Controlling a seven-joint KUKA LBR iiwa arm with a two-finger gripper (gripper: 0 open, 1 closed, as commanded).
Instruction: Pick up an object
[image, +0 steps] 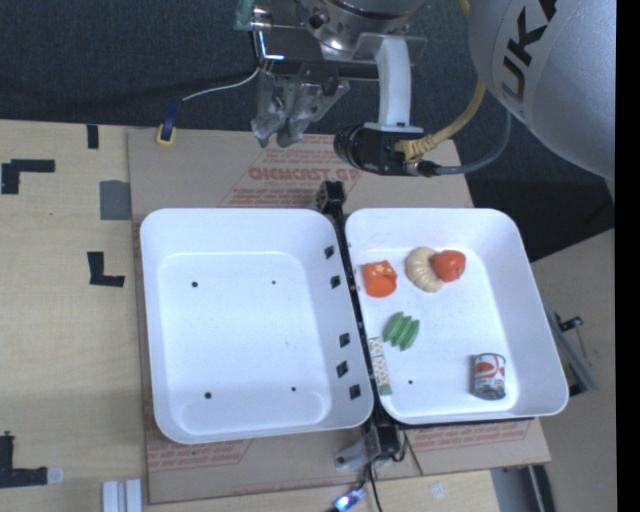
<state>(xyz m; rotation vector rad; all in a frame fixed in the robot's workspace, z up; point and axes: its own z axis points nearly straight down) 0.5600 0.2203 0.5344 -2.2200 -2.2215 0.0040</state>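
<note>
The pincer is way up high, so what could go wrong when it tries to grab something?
1. The pincer hangs beyond the bins' far edge, far from the toys, so a long move might land off target.
2. The cream toy and the round red toy touch, so it may nudge one while grabbing the other.
3. The can lies near the right bin's wall, leaving little room.
</note>
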